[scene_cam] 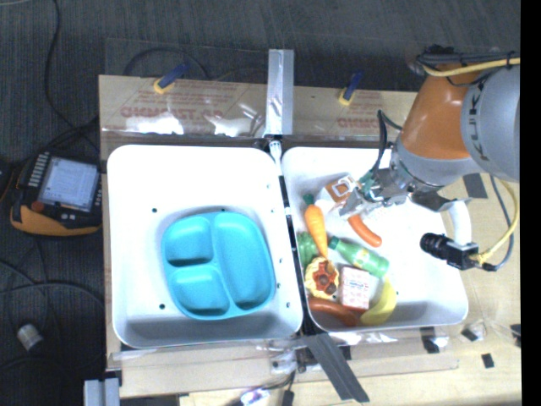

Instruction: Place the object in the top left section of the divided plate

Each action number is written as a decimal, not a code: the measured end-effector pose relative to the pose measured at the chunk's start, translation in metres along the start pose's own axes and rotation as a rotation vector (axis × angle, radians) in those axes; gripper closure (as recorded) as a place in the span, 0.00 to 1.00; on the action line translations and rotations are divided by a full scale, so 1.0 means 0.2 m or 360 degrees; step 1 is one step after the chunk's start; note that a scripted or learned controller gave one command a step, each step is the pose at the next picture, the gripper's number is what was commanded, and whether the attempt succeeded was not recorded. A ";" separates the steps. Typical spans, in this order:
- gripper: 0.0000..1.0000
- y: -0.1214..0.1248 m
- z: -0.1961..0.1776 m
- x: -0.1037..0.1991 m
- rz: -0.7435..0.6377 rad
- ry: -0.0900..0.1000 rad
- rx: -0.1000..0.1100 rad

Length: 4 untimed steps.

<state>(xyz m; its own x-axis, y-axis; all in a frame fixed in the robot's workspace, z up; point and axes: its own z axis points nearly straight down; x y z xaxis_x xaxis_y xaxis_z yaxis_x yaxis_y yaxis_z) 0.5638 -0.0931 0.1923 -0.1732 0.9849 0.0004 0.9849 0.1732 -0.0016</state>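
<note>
Camera view: hand (365, 194) low over right white bin (423, 303).
Grip state unclear; red writing on far plastic sheet (190, 112) unreadable; blue divided plate (218, 263) left.

A blue divided plate (218, 263) lies in the left bin (135, 176). At centre right, the gripper (359, 200) hangs over toy food in the right bin (423, 269), beside a carrot (315, 229).

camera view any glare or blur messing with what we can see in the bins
Camera view: even overhead light; soft shadow rings the blue divided plate in the left bin; glare whitens the right bin floor; the gripper looks slightly blurred; the toy food pile stays legible.
</note>
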 end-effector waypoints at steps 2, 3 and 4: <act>0.00 0.32 -0.56 0.34 -0.0409 -0.0006 -0.0001; 0.00 0.55 -0.83 0.66 -0.0275 -0.0004 -0.0002; 0.00 0.44 -0.31 0.56 -0.0288 -0.0006 0.0002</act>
<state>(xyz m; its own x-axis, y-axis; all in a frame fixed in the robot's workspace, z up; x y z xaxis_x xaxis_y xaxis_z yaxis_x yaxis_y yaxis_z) 0.6320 0.0332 0.2546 -0.3476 0.9376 -0.0027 0.9376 0.3476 -0.0033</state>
